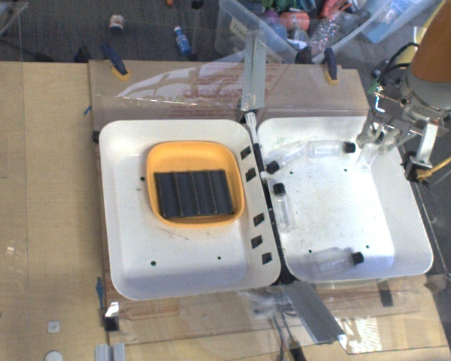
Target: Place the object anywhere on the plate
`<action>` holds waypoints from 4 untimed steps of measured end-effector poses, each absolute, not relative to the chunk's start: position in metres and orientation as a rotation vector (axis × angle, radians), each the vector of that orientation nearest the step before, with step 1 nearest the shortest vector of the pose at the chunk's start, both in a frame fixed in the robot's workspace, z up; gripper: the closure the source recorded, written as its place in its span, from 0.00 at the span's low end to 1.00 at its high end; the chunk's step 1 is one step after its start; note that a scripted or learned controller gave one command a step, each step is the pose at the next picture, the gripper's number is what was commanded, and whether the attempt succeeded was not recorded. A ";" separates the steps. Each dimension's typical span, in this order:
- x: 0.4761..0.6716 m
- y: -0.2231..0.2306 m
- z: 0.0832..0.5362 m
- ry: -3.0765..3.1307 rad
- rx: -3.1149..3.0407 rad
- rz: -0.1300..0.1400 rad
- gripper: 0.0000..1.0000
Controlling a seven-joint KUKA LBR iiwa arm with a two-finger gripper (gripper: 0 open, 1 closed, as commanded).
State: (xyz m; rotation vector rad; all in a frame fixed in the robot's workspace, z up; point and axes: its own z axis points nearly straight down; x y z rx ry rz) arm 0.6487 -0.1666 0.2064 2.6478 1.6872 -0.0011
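Parked over the top right corner of the right bin (406, 239): the fingers (368, 136), hanging off the grey arm (436, 59) with its orange band. Too small and blurry to call them apart or together, honestly can't tell. Nothing visibly pinched in there either.

Way off to the view's left of the fingers, across the divider and into the left bin (128, 239): orange plate (158, 160), sitting roughly mid-bin. Lying flat on it, the dark ribbed block (194, 194), covering most of the plate's floor, well apart from the fingers.

Closer to the fingers, all in the right bin:
- clear bottle with a black cap (327, 150), just left of the fingers, cap end nearest them
- second clear bottle (283, 157), further left, close to the divider
- third clear bottle (281, 207), left and down from the fingers, lying along the divider
- fourth clear bottle (335, 259), straight down toward the bin's near edge, black cap pointing right

Behind the fingers, past the wooden desk (37, 164), up at the top of the view: clear tub of colourful toys (301, 6).
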 end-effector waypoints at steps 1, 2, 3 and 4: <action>0.668 -0.146 0.198 1.904 2.495 0.004 1.00; 0.667 -0.128 0.221 2.035 2.388 0.005 1.00; 0.667 -0.116 0.313 2.175 2.262 0.003 1.00; 0.667 -0.156 0.419 2.422 1.988 0.004 1.00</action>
